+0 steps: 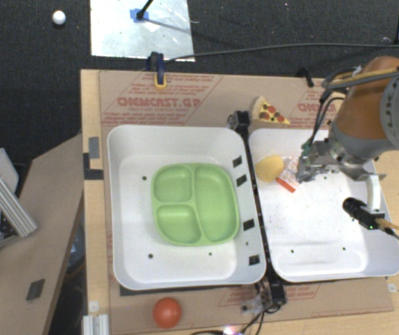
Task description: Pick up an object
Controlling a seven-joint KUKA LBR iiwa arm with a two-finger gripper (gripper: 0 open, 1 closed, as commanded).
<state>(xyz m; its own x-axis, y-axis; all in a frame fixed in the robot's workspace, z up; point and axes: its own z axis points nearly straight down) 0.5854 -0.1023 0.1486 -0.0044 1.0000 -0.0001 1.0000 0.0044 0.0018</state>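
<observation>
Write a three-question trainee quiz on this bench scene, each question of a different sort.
1. True or false: the green tray lies in the left bin.
2. Which lies outside both bins? A) yellow lump B) pizza slice toy C) orange-and-white piece
3. Fill in: the red ball sits on the ___ sheet in front of the bins.

Key: 1 true; 2 B; 3 cardboard.

A: We see 2 white bins; the left bin [126,187] holds a green divided tray [194,204].

B: In the right bin [325,253], the gripper [304,169] sits low at the far left, near a yellow lump [269,165] and an orange-red piece [286,183]. A pizza slice toy [270,112] lies beyond, a red ball [167,312] nearer us.
</observation>
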